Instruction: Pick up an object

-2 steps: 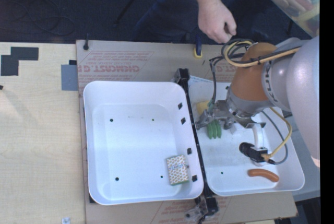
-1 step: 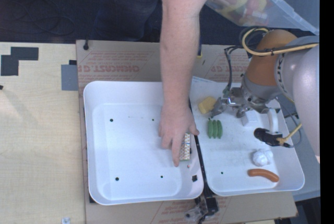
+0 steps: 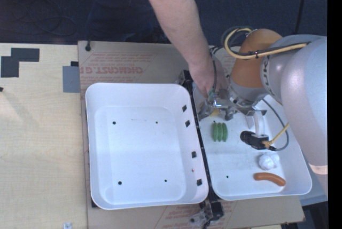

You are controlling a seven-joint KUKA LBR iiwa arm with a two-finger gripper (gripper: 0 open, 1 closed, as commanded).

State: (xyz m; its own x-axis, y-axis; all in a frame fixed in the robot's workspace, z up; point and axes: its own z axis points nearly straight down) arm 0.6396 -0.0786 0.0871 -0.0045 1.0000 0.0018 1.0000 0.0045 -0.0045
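Two white bins sit side by side on your tabletop (image 3: 43, 132). In the right bin (image 3: 299, 182) you have a green ribbed piece (image 3: 219, 132), a small white lump (image 3: 267, 160) and an orange sausage-shaped thing (image 3: 269, 178) near the front edge. The arm's hand (image 3: 216, 107) is low at the bin's far left corner, just above the green piece; its opening cannot be made out. A person's forearm (image 3: 179, 20) reaches down right to it.
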